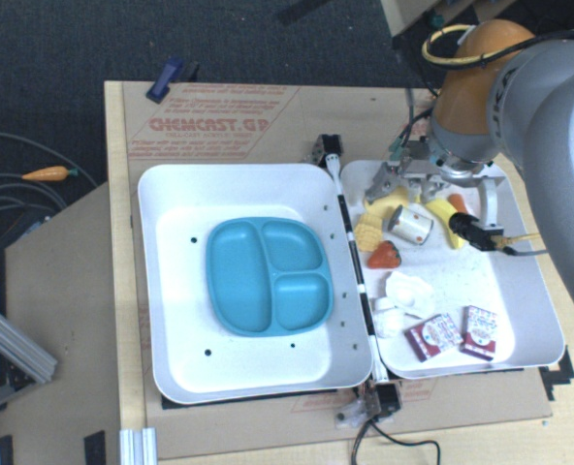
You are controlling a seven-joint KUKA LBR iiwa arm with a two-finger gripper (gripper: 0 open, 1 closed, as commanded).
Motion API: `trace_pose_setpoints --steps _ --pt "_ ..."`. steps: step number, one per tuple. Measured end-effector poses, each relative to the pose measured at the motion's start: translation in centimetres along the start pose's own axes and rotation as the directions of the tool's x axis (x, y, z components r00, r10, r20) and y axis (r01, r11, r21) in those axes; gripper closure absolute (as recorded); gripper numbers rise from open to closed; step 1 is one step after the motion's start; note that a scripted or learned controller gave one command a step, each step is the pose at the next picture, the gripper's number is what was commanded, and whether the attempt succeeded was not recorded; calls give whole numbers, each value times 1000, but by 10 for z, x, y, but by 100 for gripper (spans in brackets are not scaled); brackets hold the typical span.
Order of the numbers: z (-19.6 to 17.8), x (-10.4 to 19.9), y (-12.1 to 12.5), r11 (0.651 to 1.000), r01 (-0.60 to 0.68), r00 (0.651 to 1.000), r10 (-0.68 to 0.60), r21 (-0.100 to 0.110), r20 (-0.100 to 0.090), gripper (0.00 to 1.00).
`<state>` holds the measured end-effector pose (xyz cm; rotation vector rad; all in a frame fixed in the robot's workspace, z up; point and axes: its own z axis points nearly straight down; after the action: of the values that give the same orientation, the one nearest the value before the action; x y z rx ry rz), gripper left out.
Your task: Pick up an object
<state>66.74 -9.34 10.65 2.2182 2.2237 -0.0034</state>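
Right bin point(531, 303), near edge: two maroon-and-white packets point(432, 335), side by side, print too small to read; just behind them, crumpled white scraps point(401, 291) against the wall shared with the other bin; kind unclear. Next back: red lump point(385, 255), touching a knobbly yellow piece point(369, 231); silver cylinder point(410, 223) on its side just beside both. Gripper point(410, 180) low over the far end of this bin, above the silver cylinder; whether it is open or closed cannot be told, its tips lost among its own metalwork; nothing seen held. Smooth yellow piece point(444, 207) partly hidden under it. Grey arm point(534, 95) cut off at the right. Left bin point(171, 211): blue divided plate point(268, 274), centred. Beyond the bins: blue item point(166, 79) on the board's far corner.
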Motion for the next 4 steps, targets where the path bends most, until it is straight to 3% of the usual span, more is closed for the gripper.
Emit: trace_pose_setpoints --steps 1,2,3,4 --pt "22 1 -1 1000 -2 1000 2 2 -3 0" --pt "10 1 0 1000 -1 1000 1 1 -1 100" --pt "10 1 -1 1000 -1 1000 1 2 -1 0" --pt "0 1 0 1000 -1 1000 1 -1 0 100"
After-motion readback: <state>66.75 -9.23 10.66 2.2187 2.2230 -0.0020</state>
